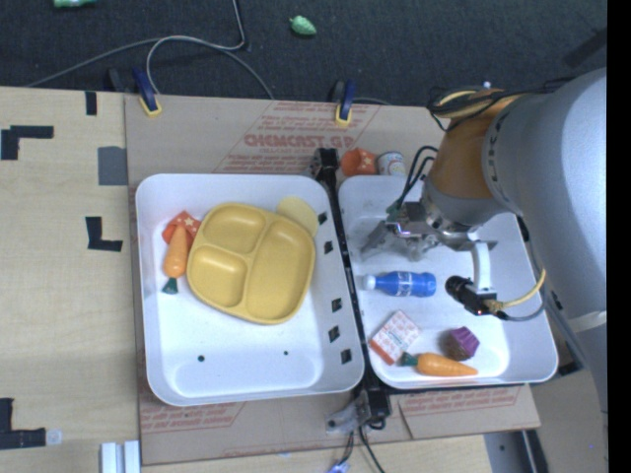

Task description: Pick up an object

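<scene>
Gripper (394, 236) hangs open in the right bin (527, 363), arm bent over, blue bottle (402, 284) just nearside.

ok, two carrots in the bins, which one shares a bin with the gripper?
The carrot at the right bin's near edge, beside the purple item. The other carrot lies in the left bin, next to the yellow tray.

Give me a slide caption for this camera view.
Gripper hovers above a blue bottle in the right bin.
</scene>
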{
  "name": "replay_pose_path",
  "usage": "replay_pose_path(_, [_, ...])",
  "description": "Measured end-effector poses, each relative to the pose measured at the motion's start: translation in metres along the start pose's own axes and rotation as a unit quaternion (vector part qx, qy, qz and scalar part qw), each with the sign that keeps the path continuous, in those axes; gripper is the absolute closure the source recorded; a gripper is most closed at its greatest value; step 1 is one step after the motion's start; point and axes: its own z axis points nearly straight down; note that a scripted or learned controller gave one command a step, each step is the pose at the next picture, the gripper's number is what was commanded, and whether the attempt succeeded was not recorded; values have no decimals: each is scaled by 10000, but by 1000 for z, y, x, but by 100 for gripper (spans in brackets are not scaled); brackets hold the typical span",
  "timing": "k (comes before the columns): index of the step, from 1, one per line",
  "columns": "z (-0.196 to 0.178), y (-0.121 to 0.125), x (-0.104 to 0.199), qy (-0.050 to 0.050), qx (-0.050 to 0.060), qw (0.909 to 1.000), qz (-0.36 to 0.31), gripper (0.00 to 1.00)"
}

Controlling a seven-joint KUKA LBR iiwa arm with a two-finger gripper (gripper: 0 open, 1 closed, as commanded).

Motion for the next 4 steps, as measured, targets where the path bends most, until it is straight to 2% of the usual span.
replay_pose_path(1, [6, -41, -4, -6, -35, 10000, -3, 0])
replay_pose_path(2, [6, -66, -11, -9, -48, 10000, -2, 0])
replay_pose_path(3, [-92, -73, 100, 11, -16, 10000, -16, 0])
replay_pose_path(4, [-91, -65, 55, -5, -1, 10000, 2, 0])
